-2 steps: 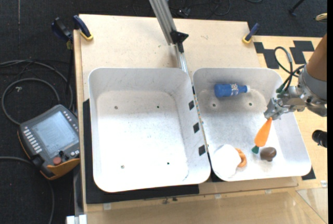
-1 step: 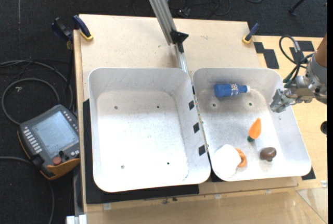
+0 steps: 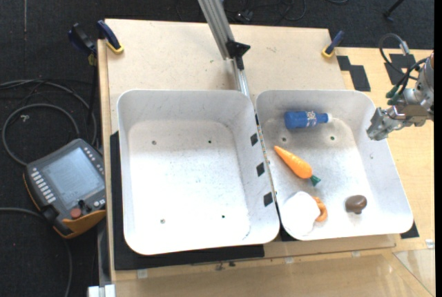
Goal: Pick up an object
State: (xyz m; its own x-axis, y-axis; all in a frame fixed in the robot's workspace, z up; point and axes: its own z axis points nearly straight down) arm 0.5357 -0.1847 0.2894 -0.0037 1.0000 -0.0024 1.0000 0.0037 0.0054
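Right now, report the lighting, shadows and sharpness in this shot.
Camera view: even, bright light; the white bins are near washed out, with soft shadows along their walls. The carrot and blue bottle read clearly; the gripper at the right edge is slightly soft; the dark floor loses detail.

- You see the hand (image 3: 382,124) as a small block of pale grey metal with bright highlights, its lower tip blunt and angled.
- Above it you can make out a lighter, silvery-white wrist section, boxy in outline and cut off by the frame's right side.
- A thin dark cable loops in an arc over the wrist, and a few more dark wires run down beside it towards the hand.
- You cannot make out screws or markings at this size.
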